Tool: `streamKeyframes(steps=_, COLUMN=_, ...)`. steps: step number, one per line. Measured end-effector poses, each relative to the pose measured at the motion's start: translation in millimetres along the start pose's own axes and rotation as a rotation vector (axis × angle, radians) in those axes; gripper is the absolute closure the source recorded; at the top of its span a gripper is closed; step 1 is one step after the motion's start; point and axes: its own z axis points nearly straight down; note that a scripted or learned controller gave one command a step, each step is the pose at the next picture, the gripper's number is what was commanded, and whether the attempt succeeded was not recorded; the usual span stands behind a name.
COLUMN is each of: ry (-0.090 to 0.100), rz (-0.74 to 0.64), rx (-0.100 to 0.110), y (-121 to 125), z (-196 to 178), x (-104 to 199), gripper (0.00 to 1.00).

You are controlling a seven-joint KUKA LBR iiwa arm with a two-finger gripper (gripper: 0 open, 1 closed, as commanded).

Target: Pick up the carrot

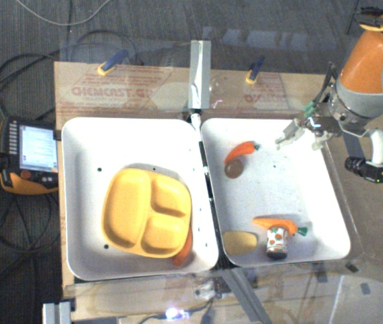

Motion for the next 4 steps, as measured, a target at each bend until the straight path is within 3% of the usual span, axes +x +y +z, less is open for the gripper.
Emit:
streamKeyframes(steps=1, ry=-0.001, rz=-0.042, rx=0.001, y=-69, z=61, x=-8, gripper=0.00)
streamKeyframes(steps=2, ry=-0.005, rz=-0.066, rx=-0.015, y=-123, z=128, x=24, gripper=0.00)
streamKeyframes(steps=3, ry=-0.004, rz=-0.066, rx=-0.018, y=-122, z=119, x=24, gripper=1.00)
streamKeyframes(steps=4, ry=-0.001, rz=-0.116, rx=0.000, y=-127, z=18, x=84, gripper=1.00)
